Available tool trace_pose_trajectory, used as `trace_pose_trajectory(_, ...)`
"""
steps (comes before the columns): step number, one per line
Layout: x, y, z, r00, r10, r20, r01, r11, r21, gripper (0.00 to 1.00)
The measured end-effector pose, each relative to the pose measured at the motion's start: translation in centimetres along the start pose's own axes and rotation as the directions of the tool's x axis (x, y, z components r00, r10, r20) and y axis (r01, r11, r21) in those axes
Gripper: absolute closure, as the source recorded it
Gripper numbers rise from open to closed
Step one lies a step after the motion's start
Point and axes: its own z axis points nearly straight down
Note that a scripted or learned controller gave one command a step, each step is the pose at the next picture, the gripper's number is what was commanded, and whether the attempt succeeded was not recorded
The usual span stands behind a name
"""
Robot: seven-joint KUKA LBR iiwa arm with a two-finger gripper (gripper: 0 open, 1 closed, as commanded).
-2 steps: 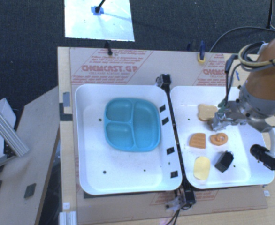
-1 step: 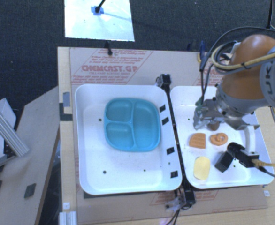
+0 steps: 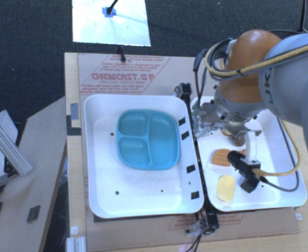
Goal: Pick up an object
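dark carpet (image 3: 28, 41) surrounds bench (image 3: 43, 140) bearing white bins (image 3: 99, 193).

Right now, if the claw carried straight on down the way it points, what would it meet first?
Most likely the floor of the right bin, near the brownish object under the wrist. The claw is largely hidden by the arm, so whether it lands on that object or beside it is unclear.

Blue divided plate (image 3: 146, 139) fills left bin (image 3: 99, 193) centre, arm (image 3: 259, 72) crowds right bin (image 3: 288, 193)
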Motion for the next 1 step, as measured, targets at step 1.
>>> trace_pose_trajectory(1, 4.47, 2.08, -0.04, 1.0, 0.001, -0.001, -0.001, 1.0, 0.0, 1.0)
